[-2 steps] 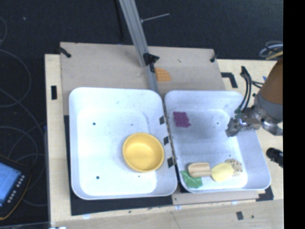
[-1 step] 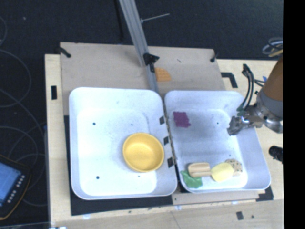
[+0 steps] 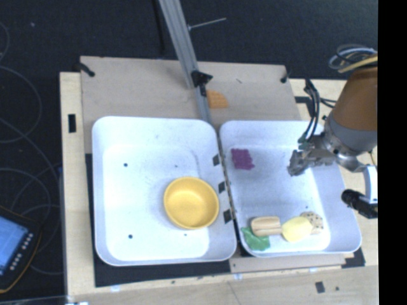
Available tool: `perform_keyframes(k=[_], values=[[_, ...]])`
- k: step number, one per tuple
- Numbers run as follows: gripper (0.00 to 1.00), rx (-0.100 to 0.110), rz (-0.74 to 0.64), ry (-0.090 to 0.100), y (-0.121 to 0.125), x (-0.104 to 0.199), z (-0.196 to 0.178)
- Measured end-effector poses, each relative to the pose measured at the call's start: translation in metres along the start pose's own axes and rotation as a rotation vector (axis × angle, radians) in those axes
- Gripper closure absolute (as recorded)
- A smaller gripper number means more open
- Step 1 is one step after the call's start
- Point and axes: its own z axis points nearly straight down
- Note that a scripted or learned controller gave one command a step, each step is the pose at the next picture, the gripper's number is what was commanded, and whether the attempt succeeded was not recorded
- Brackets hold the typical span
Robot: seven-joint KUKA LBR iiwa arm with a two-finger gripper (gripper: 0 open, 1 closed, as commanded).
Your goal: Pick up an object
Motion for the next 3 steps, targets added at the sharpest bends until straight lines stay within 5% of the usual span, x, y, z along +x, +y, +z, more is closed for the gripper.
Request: perform_keyframes(k=[3], values=[[1.0,0.003,0.0,0.002,0.041,0.17,-0.03]])
